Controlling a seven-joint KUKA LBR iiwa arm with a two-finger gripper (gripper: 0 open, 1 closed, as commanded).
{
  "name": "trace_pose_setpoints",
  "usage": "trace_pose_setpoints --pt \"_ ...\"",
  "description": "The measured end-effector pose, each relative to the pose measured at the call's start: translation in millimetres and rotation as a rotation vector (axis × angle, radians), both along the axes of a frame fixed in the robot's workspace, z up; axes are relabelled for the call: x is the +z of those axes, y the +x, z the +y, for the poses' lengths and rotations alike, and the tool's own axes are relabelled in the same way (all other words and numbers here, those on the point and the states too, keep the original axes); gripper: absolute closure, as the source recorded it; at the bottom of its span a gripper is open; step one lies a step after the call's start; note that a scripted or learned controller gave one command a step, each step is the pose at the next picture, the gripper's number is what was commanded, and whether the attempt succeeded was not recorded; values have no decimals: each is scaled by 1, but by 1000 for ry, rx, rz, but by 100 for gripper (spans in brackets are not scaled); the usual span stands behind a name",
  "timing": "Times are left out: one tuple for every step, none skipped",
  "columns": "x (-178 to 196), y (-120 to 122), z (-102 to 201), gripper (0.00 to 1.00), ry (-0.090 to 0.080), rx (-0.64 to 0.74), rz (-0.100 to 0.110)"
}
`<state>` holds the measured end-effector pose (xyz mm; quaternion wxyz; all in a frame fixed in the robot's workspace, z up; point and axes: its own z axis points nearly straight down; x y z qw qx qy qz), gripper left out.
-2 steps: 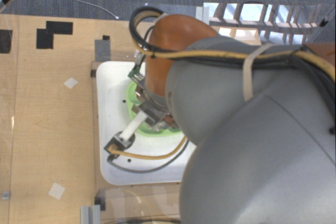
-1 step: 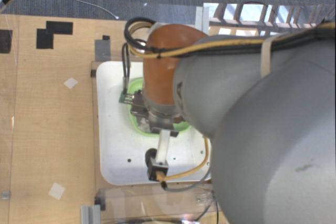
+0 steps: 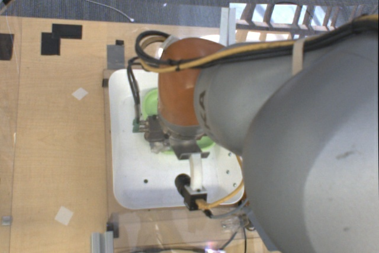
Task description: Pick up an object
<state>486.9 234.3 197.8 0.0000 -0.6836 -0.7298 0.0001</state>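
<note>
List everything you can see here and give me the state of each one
arm: reaching in over the bin, covering much of it
gripper: low over the bin, over the green object
green object: lying in the bin, mostly hidden under the wrist
white bin: flat on the bench

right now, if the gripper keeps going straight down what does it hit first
Probably the green object lying in the white bin; the arm hides the gripper itself, so depth and exact line are unclear.
</note>
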Motion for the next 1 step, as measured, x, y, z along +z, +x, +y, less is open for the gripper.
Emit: trace_pose_setpoints --pt "-28 0 -13 100 0 -291 1"
